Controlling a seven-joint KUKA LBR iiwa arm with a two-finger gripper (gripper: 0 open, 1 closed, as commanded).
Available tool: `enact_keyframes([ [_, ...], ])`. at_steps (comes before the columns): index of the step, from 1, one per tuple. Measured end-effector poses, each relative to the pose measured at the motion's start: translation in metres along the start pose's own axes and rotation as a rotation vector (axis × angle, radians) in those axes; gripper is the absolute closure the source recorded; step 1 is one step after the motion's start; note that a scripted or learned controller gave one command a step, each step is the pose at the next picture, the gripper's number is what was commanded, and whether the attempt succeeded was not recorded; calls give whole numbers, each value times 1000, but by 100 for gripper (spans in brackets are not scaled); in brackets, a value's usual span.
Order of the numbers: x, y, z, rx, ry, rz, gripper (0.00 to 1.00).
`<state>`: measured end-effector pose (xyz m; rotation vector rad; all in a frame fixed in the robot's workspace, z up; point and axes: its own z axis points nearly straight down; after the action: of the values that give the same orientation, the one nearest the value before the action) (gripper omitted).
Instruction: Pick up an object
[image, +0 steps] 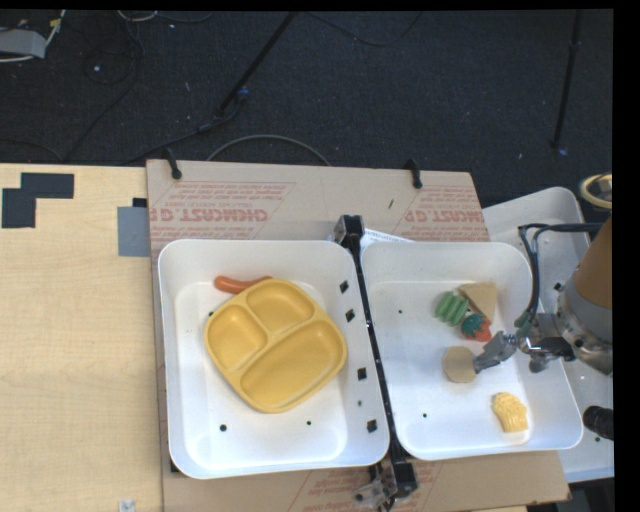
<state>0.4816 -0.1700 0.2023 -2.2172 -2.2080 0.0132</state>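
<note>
We see the arm (598, 290) reach in from the right, low over the right bin (545, 425).

Its gripper (497, 350) points left, and one dark finger tip sits just beside a small round tan disc (459, 365). We cannot tell if the jaws are open or closed, and we see nothing held between them. In the left bin (190, 440) lies a big yellow tray (275, 345) with three parts, and an orange carrot (235, 284) peeks out behind it. In the right bin, near the back, a green toy (455, 309) touches a tan wedge (482, 296). A small yellow lump (510, 411) lies near the front, apart from the rest.
</note>
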Motion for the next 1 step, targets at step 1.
enact_keyframes([
  [1,0,3,-6,-13,-3,-4,0],
])
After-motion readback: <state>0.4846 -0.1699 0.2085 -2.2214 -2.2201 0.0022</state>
